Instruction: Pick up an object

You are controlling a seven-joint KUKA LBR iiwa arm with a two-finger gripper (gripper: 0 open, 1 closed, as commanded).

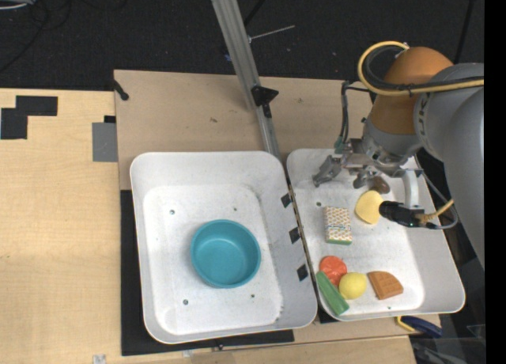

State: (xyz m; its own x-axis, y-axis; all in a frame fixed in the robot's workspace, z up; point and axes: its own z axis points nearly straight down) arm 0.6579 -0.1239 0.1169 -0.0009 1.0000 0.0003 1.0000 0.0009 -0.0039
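My gripper (349,178) hangs low over the far end of the right bin (431,279), with its fingers spread open and nothing between them. A pale yellow lemon-like object (368,207) lies just in front of its right finger (377,184), close to touching it. Nearer the bin's left side sits a small patterned block (338,225). At the near end lie a red tomato (333,267), a yellow ball (353,285), a green cucumber (333,294) and a brown wedge (385,284).
A teal bowl (226,253) stands in the left bin (158,188). A slanted metal rail (241,54) runs down to the divider between the bins. The arm's bulk and cables fill the right side beyond the right bin.
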